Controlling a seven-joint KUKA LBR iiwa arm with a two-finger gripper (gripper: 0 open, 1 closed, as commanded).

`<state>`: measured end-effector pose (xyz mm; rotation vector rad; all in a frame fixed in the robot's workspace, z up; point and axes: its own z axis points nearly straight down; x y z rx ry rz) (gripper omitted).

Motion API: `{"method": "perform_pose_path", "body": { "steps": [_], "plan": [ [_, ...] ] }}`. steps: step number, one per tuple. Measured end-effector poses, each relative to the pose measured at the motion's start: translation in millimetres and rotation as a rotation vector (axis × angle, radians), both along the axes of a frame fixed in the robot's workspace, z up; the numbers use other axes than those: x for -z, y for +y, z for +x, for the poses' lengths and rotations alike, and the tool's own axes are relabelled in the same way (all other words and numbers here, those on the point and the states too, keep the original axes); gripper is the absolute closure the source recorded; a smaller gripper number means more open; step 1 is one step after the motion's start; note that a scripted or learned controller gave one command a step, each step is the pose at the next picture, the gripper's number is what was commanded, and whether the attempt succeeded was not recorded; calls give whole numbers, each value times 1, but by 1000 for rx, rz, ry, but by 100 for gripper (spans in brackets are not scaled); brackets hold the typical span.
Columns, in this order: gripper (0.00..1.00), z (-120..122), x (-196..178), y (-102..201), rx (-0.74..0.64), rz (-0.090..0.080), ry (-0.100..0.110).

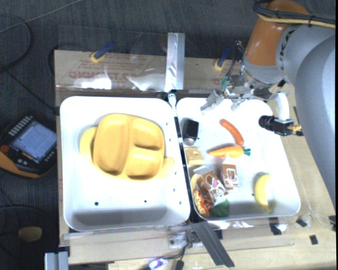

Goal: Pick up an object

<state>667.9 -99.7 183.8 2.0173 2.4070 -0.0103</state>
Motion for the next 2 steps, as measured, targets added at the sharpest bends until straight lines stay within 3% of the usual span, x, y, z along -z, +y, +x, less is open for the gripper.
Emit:
{"method": "perform_pose_path", "body": {
  "steps": [1, 2],
  "plan": [
    [0, -18, 78, -38, 114, -2, -23],
    [100, -19, 72, -39, 115, -6, -17]
  ]
}}
